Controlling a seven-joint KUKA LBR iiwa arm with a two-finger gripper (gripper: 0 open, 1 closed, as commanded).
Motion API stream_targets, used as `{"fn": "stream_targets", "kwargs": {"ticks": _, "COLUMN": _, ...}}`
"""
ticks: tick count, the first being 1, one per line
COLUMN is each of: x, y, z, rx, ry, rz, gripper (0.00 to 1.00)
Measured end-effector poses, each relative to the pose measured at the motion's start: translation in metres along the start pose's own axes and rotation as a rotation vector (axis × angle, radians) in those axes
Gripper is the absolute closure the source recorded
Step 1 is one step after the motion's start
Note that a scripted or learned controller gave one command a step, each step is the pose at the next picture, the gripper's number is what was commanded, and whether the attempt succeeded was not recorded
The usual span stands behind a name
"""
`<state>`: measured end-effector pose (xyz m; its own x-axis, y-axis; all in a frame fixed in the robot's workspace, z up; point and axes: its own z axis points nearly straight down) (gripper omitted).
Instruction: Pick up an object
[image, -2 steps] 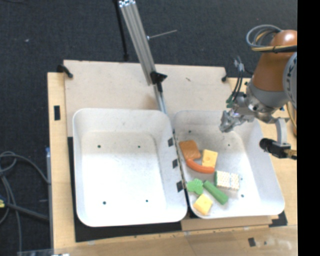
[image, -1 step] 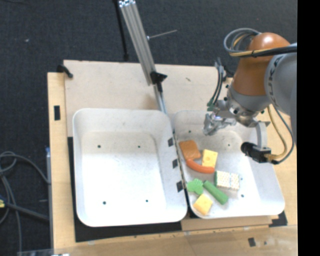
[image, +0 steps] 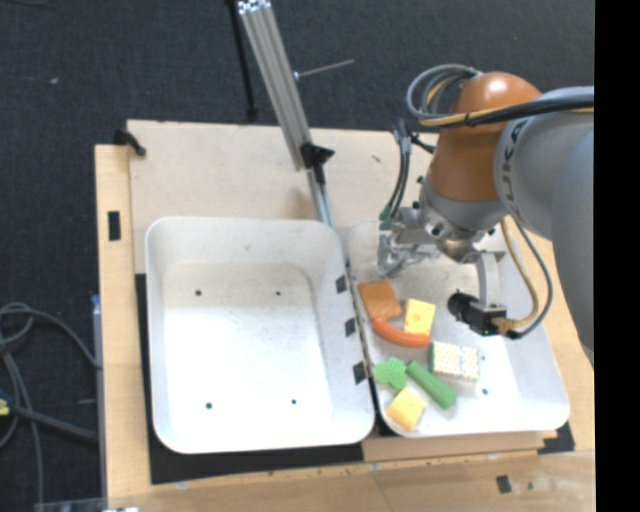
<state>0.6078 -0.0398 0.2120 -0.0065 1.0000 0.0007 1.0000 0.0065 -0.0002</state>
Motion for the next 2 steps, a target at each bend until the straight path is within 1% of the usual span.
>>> {"fn": "stream_targets", "kwargs": {"ticks": 1, "x": 0.051, "y": -0.016, "z": -0.018, "rx": 0.0, "ry": 0.002, "rz": -0.001, "gripper": 1.0}}
{"fn": "stream_targets", "kwargs": {"ticks": 2, "x": 0.1, "y": -0.04, "z": -0.016, "rx": 0.001, "ry": 0.001, "rz": -0.001, "gripper": 1.0}}
